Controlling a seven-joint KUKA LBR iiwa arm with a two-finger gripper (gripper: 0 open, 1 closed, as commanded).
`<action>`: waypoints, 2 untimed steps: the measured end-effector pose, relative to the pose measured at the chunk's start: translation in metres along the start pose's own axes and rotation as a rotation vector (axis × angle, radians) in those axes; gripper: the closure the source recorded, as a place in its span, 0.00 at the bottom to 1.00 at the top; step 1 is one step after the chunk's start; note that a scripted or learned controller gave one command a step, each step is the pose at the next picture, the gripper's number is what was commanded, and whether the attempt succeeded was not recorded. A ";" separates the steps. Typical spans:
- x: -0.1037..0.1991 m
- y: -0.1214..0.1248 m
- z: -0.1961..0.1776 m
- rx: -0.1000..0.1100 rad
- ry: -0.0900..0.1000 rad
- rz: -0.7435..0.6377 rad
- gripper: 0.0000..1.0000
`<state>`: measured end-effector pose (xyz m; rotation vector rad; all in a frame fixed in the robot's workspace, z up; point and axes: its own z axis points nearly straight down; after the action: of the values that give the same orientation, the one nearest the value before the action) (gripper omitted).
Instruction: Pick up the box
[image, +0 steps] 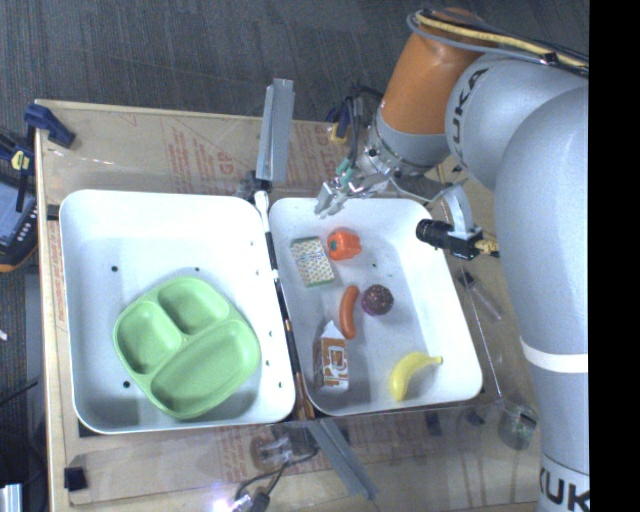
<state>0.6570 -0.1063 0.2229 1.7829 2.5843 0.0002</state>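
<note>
The arm runs out past the top and bottom edges, and its bulk hides the surface's right edge. The gripper, above the right bin's far rim, is too small and blurred to read. Print on the box is illegible.

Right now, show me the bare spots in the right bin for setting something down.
In the right bin, floor lies bare right of the purple ball and above the banana. It is crowded on the left, where the box, sausage and carton sit.
</note>
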 end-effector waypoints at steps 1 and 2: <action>0.000 0.000 0.000 0.000 0.000 0.000 0.00; 0.004 -0.023 0.123 0.007 -0.006 -0.013 0.00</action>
<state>0.6347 -0.1109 0.0998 1.7658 2.5948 -0.0141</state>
